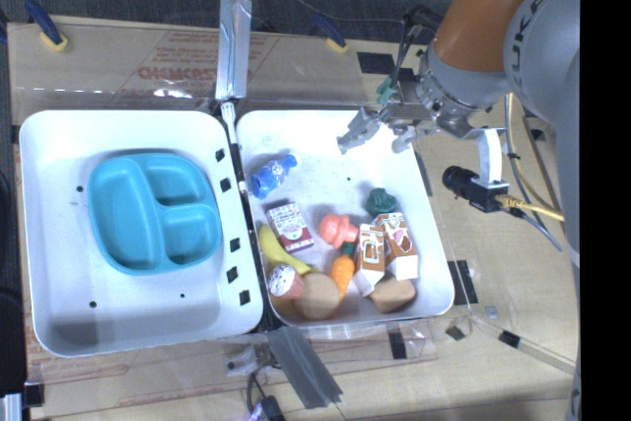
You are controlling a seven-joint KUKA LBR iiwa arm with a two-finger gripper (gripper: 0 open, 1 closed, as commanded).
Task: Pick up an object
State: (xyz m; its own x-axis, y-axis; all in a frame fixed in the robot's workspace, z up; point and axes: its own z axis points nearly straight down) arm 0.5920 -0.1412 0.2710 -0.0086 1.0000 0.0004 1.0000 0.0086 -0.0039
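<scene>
My gripper hangs over the back of the right bin, open, with its two fingers spread and nothing between them. Below it lie a blue bottle, a dark green item, a pink toy and a red-and-white carton. Toward the front sit two small cartons, a banana, a carrot, a brown potato, a bread-like piece and a round can. The gripper touches none of them.
The left bin holds a blue divided plate. A ridge with black clips separates the two bins. A grey metal bar stands behind the bins. Bare floor shows at the back of the right bin.
</scene>
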